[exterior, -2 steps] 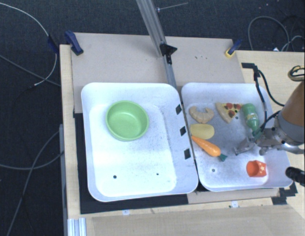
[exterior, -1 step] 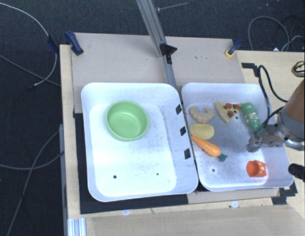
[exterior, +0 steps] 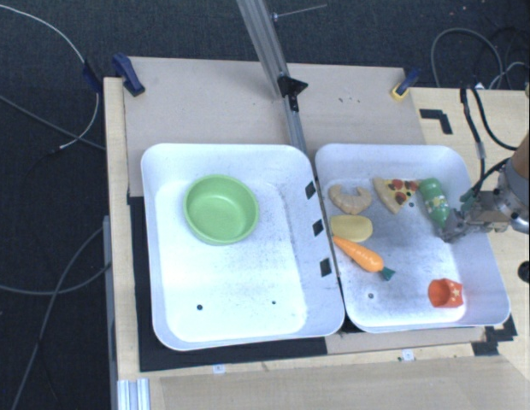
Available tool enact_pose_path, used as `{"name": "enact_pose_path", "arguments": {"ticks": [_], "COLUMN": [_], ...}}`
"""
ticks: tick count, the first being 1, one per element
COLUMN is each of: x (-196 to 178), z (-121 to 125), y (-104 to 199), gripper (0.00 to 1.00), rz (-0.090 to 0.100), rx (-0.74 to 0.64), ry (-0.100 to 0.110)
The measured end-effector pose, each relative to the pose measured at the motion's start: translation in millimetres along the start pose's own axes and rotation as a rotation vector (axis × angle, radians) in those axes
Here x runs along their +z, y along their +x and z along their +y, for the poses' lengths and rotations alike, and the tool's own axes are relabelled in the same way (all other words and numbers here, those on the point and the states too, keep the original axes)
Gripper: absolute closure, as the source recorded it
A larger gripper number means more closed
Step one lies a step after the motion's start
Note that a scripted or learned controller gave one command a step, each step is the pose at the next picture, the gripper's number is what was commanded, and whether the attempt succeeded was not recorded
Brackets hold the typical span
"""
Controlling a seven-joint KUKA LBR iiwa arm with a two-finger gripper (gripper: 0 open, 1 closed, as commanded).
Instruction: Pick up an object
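Nearest the camera, at the front of the right bin [exterior: 496, 301], sits a small red-orange pepper-like toy [exterior: 445, 293], alone near the front right corner. Farther back in that bin an orange carrot [exterior: 359, 254] with a green tip lies at a slant, and just behind it rests a yellow potato-shaped piece [exterior: 350, 227], the two touching or nearly so. Behind that lies a tan, curved pastry-like piece [exterior: 351, 199], with a pizza slice [exterior: 395, 192] beside it. A green bottle-like object [exterior: 434, 198] lies next to the slice, toward the bin's right wall. The tool [exterior: 454, 228] hangs just beside the green object's near end; I cannot tell whether it touches it, nor how the tool's tips stand. The left bin [exterior: 231, 306] holds a green bowl [exterior: 220, 209], upright, in its back left part. Both bins rest on the tan worktop [exterior: 205, 101].
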State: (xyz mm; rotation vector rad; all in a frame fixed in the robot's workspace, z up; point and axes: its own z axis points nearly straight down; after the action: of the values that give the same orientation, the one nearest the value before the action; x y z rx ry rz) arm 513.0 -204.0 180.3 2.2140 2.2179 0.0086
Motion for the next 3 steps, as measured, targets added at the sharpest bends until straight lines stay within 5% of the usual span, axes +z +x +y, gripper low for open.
{"name": "enact_pose_path", "arguments": {"ticks": [1,3], "x": [-24.2,-17.1], "z": [2.1,6.1], "y": [0.0,102.6], "gripper": [1.00,1.00], "rz": [0.000,0.010], "rx": [0.000,-0.004], "ry": [0.002,0.019]}}
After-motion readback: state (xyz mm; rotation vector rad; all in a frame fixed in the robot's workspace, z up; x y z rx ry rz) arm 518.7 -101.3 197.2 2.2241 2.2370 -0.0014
